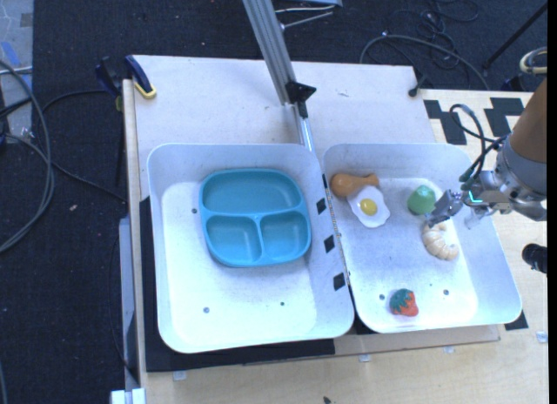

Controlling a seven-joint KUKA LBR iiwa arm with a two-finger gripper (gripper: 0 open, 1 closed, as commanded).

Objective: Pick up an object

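Hovering hand (448,206) in right bin (487,259), between green ball (422,199) and croissant (440,240) (opening unclear, grip undeterminable)

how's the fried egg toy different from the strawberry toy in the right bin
The fried egg is flat and white with a yellow yolk; the strawberry is rounded and red with a green top. The fried egg lies toward the bin's far side, touching the drumstick; the strawberry sits alone near the front edge. The fried egg is the wider of the two. Both are small toy foods resting in the right bin.
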